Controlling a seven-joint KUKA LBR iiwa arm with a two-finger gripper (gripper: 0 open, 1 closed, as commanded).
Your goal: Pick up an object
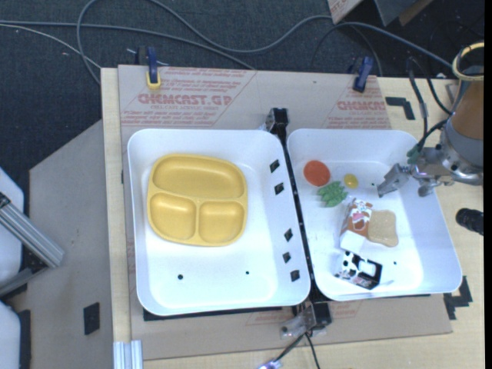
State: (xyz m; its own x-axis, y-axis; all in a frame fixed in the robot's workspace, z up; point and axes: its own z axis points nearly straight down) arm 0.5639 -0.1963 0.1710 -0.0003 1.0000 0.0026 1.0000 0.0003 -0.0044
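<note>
While reaching in from the right, hangs over the upper right part of the right bin (430,229): grey arm (465,141), orange band above the wrist, claw (396,179) pointing left toward the bin's middle. Cannot tell whether the claw is parted or closed; too small and blurred at the tips. Nothing seen between them. Sits apart from every object, with bare white floor just below and to the left.

Scattered across the right bin's left half: a red-orange round thing (316,172) near the top, a small yellow ball (350,181) just to its right, a green leafy piece (333,194) just below and between them. Lower down, a red-and-white packet (357,217) touching a tan bread-like slice (383,227) on its right. Below those, a white block (354,243), then a black-and-white item (358,270) near the bin's bottom edge, tilted. Nearest the claw: the yellow ball, off to its left and not touched.

Over in the left bin (154,283): a yellow three-compartment tray (197,198), lying flat in the upper left, well away from the arm. Black tabs along the divider between the two bins.

Underneath both: a cardboard-covered surface (231,91) with red lettering, blue clamps (153,66) at the top edge, cables trailing across the dark floor beyond.
</note>
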